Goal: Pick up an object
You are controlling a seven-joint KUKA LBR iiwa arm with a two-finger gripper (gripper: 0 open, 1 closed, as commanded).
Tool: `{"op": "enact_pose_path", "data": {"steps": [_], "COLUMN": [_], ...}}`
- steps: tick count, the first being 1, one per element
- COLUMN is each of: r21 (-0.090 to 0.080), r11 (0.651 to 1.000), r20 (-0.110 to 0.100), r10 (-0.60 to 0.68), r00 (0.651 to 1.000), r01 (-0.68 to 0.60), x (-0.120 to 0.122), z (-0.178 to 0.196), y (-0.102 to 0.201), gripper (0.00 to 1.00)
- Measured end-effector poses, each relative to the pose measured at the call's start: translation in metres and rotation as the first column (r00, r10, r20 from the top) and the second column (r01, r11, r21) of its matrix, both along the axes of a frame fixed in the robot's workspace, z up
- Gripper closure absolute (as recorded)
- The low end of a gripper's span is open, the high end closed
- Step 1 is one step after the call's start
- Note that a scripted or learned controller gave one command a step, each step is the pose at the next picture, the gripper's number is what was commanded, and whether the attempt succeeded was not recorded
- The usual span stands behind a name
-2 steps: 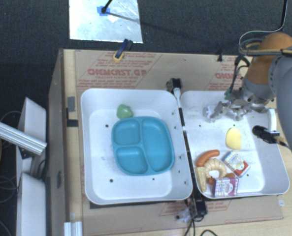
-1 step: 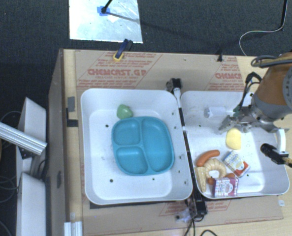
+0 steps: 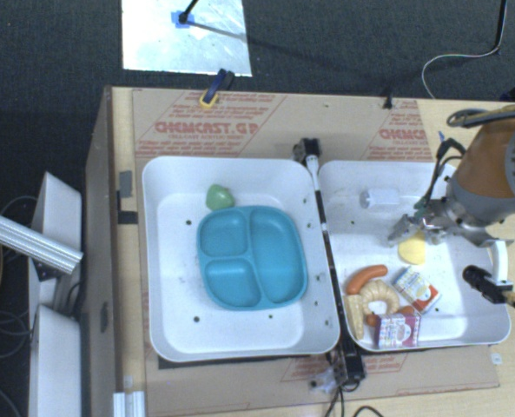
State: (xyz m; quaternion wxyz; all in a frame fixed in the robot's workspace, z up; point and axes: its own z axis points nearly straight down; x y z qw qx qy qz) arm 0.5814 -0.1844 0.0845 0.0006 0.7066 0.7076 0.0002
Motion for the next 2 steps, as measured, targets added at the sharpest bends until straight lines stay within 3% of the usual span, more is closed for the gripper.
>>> {"op": "enact_pose_path", "data": {"steps": [1, 2], "r21": [0.000, 0.000], "r11": [1.000, 1.000], "r20": [0.002, 0.002], "r10": [0.001, 0.001], "r00": [1.000, 1.000], "r01": [-0.001, -0.001], "x": [0.0010, 0.0009], "z": [0.0109, 0.0108], "y": [-0.0002, -0.0001], "gripper": [1.00, 0.00]}}
